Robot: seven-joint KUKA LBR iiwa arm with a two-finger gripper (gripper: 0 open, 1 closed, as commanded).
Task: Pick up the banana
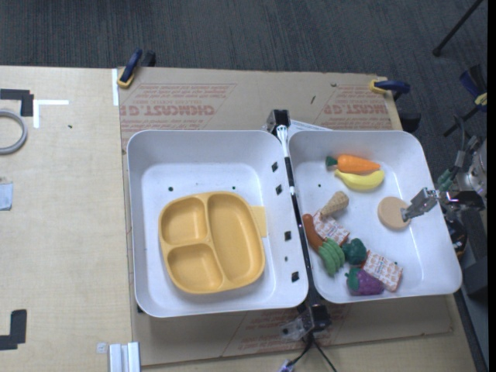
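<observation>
On the wooden bench (62,231) over dark carpet (256,22), cardboard (232,99) lies under two white bins: the left bin (143,231) holds a yellow plate (211,241), and the right bin (434,262) holds the banana (361,180), just below a carrot (355,163) at upper centre, while the gripper (418,204), whose opening cannot be told, sits at the right rim.

smooth glossy plastic banana (361,180), matt yellow plastic plate (211,242), brown cardboard sheet (232,99) beneath.

The arm (474,178) is cut off by the right edge, only its wrist end reaching in. The purple toy (364,283) lies half under the printed packet (383,270). The small toys' details are too fine to read.
</observation>
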